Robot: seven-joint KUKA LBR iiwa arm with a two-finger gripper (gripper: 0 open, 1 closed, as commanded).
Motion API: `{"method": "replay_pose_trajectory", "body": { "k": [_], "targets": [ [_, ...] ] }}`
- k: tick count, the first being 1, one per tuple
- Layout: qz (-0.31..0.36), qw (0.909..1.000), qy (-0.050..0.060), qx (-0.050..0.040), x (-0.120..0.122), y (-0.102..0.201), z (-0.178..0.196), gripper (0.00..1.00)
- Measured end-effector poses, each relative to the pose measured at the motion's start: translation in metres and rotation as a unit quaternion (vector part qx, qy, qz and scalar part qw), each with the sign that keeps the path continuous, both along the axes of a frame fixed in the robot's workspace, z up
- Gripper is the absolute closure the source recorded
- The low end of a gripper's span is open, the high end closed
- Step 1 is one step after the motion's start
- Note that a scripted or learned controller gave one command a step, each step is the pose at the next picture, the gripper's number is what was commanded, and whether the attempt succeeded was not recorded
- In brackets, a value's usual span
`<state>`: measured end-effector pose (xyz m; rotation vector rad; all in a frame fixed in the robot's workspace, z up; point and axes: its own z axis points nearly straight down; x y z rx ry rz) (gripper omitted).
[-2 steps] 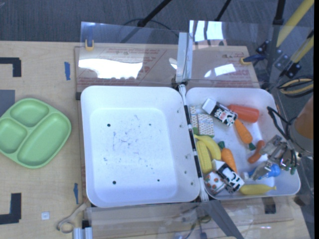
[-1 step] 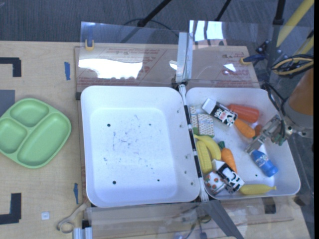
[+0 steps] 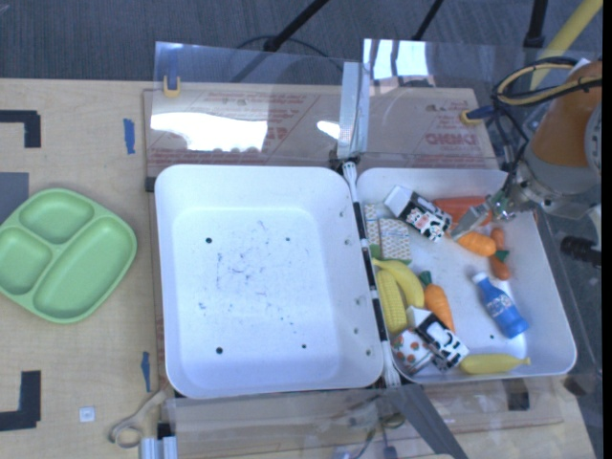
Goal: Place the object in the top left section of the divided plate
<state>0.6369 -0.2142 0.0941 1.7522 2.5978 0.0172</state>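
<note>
Jaws cannot be read from this slanted overhead view: the gripper [image 3: 494, 208] is small and partly lost against clutter, so I cannot tell whether they stand wide or narrow, and nothing is visibly held between them. Working from the front edge backward, the right bin [image 3: 559, 338] holds all the loose items: a yellow banana [image 3: 492, 362] along its near rim, a black-and-white toy [image 3: 442, 340] just beside it, then a blue bottle [image 3: 500, 306] and a carrot [image 3: 437, 303] further in. The left bin [image 3: 191, 199] lies alongside. At about mid depth, well apart from both bins on the bench's left side, sits the green divided plate [image 3: 63, 253]; its top left section [image 3: 55, 215] has nothing in it, so by my reading no placing has been done and the pick, the carry across the left bin and the release are all left. Toward the back of the right bin lies a small orange piece [image 3: 477, 244], the item nearest the gripper and so probably the one being gone after, though that is a guess. Its long axis runs roughly left to right, dipping slightly toward the right; which end is its tip is too small to tell. Farthest back, the gripper hangs just beyond that piece, near the bin's far right corner.
</note>
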Motion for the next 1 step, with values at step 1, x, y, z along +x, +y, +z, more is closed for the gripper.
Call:
{"method": "replay_pose_trajectory", "body": {
  "k": [1],
  "targets": [
    [-0.016, 0.9998, 0.005, 0.0040, -0.0862, 0.0005, -0.0059, 0.00]
  ]
}}
